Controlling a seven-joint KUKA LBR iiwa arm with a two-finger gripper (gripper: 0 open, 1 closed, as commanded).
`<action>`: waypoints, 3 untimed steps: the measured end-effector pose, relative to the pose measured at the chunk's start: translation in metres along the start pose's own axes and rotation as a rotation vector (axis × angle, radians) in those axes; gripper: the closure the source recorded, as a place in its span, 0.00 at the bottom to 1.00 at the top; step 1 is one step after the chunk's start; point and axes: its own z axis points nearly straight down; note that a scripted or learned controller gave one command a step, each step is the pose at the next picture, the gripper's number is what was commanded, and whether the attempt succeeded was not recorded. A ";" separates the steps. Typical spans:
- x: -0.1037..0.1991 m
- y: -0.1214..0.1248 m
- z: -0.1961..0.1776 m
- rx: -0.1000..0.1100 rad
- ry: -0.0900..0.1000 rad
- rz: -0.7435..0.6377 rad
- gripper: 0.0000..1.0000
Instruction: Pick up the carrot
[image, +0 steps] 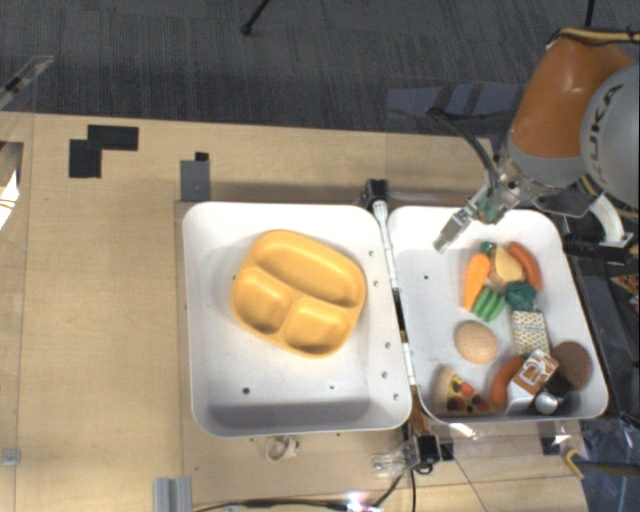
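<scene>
The carrot (475, 279) is a small orange cone lying in the right bin (430, 320), near its upper middle. Its narrow end points down toward a green ridged toy (489, 303). My gripper (452, 230) hangs over the bin's upper left part, up and to the left of the carrot and apart from it. Nothing shows in the gripper. The grey arm with its orange band (560, 90) reaches in from the upper right.
Around the carrot lie a red sausage (526, 263), a teal piece (520, 295), a beige egg shape (477, 342), a patterned block (529, 328), a second orange piece (503, 380) and a brown round thing (572, 362). A yellow divided dish (297, 291) fills the left bin (215, 390).
</scene>
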 end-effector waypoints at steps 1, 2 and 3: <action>0.001 -0.040 0.111 -0.002 -0.003 -0.006 0.00; -0.003 -0.101 0.111 0.002 -0.001 0.044 0.00; 0.037 -0.109 0.110 -0.002 -0.003 0.057 0.00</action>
